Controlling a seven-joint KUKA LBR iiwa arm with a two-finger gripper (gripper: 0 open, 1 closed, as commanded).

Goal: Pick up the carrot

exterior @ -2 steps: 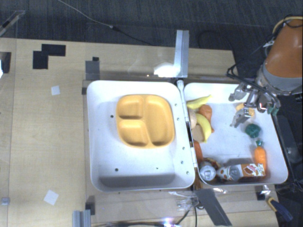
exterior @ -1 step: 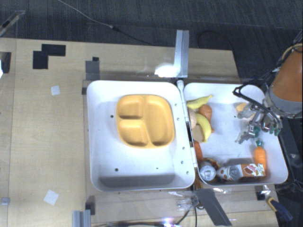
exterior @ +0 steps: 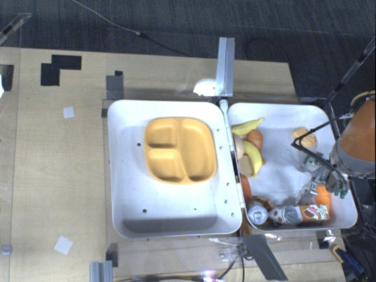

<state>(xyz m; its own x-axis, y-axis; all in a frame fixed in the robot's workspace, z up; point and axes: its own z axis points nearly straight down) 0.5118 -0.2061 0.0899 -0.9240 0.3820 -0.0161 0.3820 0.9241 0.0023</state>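
A yellow divided plate [exterior: 178, 148] is seen in the left bin [exterior: 126, 175], while bananas [exterior: 251, 143] and cans [exterior: 270, 214] lie in the right bin [exterior: 282, 113]. The carrot [exterior: 322, 195] is found near that bin's right front corner, just beside the gripper [exterior: 314, 185]. Whether anything is pinched cannot be told.

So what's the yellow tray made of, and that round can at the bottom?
The yellow tray looks like plastic: smooth, matte, molded in one piece with three rounded compartments. The can looks like metal: its round top is silvery and shiny. Both are guesses from looks alone.
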